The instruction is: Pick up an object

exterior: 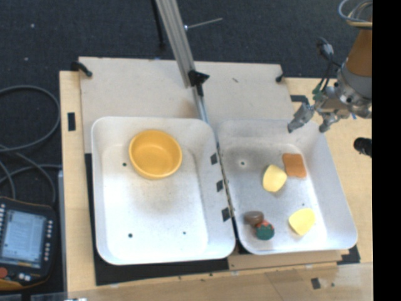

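My gripper (311,123) hangs open above the far right edge of the right bin (332,187), with nothing between its fingers. In that bin lie an orange-brown block (294,165), a pale yellow piece (274,179) just left of it, a second yellow piece (302,221) nearer the front, a small brown piece (253,217) and a green and red piece (264,231) beside it. The orange-brown block sits a short way below and left of the gripper. A yellow bowl (155,153) stands in the left bin (119,224).
A slanted aluminium post (178,39) rises from the bench between the bins at the back. Cables and a handheld control pendant (22,240) lie on the floor to the left. A beige board (138,86) lies behind the bins.
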### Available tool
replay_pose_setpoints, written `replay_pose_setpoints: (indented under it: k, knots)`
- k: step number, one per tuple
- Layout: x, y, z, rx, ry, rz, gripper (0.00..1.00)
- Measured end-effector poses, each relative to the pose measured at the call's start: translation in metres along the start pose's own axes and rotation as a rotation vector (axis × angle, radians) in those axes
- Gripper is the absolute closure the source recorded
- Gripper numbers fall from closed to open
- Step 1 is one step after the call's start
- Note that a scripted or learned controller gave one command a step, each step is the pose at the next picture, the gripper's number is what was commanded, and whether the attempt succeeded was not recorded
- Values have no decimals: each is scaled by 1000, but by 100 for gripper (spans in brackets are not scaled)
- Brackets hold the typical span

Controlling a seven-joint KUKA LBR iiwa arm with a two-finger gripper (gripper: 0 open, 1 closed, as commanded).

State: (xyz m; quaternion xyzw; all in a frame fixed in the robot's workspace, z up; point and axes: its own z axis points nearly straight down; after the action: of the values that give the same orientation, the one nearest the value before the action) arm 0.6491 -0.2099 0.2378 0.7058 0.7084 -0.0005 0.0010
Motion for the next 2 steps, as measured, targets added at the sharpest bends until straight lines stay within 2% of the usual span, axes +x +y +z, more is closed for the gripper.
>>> replay_pose_setpoints:
  k: [1, 2]
  knots:
    - [0, 0, 0, 1, -1, -1, 0]
    - [6, 0, 58, 3, 1, -2, 0]
